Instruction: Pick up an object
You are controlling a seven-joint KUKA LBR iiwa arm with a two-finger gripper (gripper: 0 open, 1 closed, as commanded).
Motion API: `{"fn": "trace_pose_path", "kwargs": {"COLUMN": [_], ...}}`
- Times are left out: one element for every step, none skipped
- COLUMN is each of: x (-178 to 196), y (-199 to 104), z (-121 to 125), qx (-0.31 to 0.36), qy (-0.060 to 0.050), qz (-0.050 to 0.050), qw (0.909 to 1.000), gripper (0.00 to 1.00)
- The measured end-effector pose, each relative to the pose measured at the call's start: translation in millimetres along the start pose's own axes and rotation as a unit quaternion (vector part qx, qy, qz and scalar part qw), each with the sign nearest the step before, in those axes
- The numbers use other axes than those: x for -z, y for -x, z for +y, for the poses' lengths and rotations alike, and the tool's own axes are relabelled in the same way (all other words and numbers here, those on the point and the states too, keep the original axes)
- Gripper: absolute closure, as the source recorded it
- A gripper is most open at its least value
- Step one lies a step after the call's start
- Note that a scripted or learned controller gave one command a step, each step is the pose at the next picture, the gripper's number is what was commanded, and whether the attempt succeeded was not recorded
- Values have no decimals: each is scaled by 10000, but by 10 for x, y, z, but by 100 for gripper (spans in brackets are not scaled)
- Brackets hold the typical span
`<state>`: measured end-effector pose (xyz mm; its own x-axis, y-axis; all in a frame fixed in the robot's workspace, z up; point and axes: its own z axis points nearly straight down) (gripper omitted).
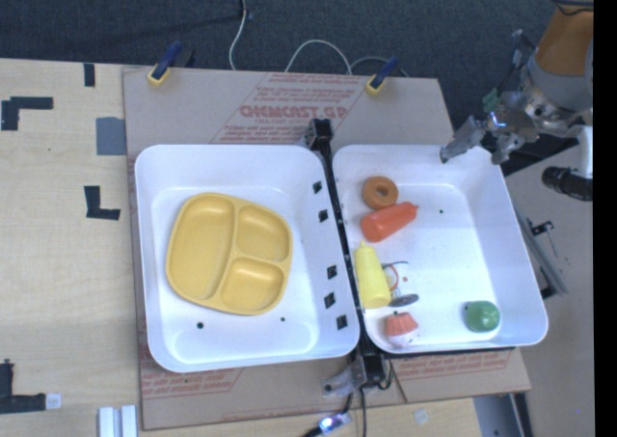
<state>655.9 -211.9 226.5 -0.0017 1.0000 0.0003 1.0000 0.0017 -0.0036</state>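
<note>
The right bin (501, 223) holds a brown doughnut (380, 192), an orange carrot (388, 221), a yellow block (370, 275), a small red piece (401, 325) and a green ball (481, 315). My gripper (478, 148) hangs over the bin's far right corner, up and to the right of the doughnut. Its fingers are spread open with nothing between them. It touches none of the objects.
The left bin (154, 184) holds a yellow divided plate (229, 253). A thin wire-like item (397, 277) lies beside the yellow block. Both bins rest on a cardboard sheet (280, 112) held by clamps at its far edge.
</note>
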Motion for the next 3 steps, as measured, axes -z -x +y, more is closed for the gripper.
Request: {"fn": "trace_pose_path", "kwargs": {"x": [-588, -1073, -1449], "y": [74, 22, 13], "z": [-59, -126, -124], "qx": [-5, 0, 7], "qy": [-20, -22, 3], "qz": [0, 3, -9], "qw": [10000, 10000, 10000], "gripper": [0, 0, 0]}}
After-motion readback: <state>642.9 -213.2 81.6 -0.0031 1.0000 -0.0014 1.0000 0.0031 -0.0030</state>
